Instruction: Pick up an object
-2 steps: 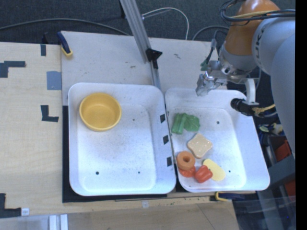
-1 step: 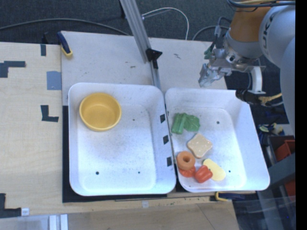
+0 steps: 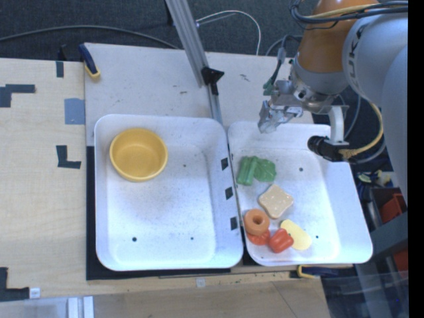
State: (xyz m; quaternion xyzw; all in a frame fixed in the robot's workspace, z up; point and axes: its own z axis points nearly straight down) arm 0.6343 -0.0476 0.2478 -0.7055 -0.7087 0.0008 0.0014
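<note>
Camera view: gripper [image 3: 270, 122] hangs over the far left corner of the right bin [image 3: 344, 197], just above its far rim. Cannot tell its open/closed state, too small and blurred. Nothing visibly held. Arm [image 3: 338, 38] comes in from the right, grey with orange band up top.

Right bin contents, all in its left half: green toy vegetable [image 3: 256, 169] lies nearest the gripper, just near-side of it, not touching it. Tan bread slice [image 3: 275, 201] sits nearer still, slightly right of the green piece, apart from it. Orange donut ring [image 3: 256, 221] is near-left of the bread, close to the bin's left wall. Red pepper piece [image 3: 279, 241] lies just beside the donut on its near right, touching or almost. Yellow piece [image 3: 296, 234] is up against the red one on its right.

Left bin [image 3: 159, 244]: yellow bowl [image 3: 138, 153] upright in the far left corner, well apart from everything else.

Metal pole [image 3: 192, 38] slants down from the far side to the gap between the bins. Yellow-blue clamp [image 3: 89, 61] on the bench at far left.
</note>
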